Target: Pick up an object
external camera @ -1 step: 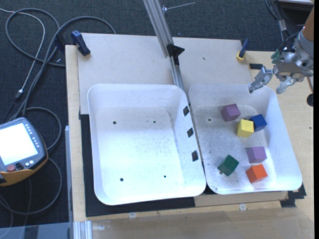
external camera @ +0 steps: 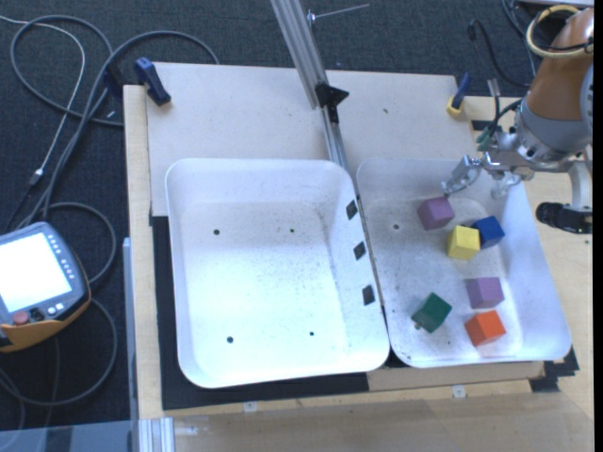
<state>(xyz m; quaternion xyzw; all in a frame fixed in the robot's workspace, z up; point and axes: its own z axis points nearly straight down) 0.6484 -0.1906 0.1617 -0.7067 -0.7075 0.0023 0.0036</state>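
Several small blocks lie in the right bin (external camera: 537, 252): a purple block (external camera: 435, 212), a yellow block (external camera: 463, 241) touching a blue block (external camera: 489, 230), a second purple block (external camera: 483, 291), a green block (external camera: 431, 311) and an orange block (external camera: 485, 328). My gripper (external camera: 479, 179) hangs over the bin's far edge, above and to the right of the first purple block. It is open, with nothing between its fingers (external camera: 459, 175).
The left bin (external camera: 188, 252) sits beside the right one, with a raised divider between them. A metal pole (external camera: 300, 40) slants up from the bench's back. A blue clamp (external camera: 151, 79) and a yellow clamp (external camera: 458, 102) grip the board. A pendant (external camera: 33, 276) lies at the far left.
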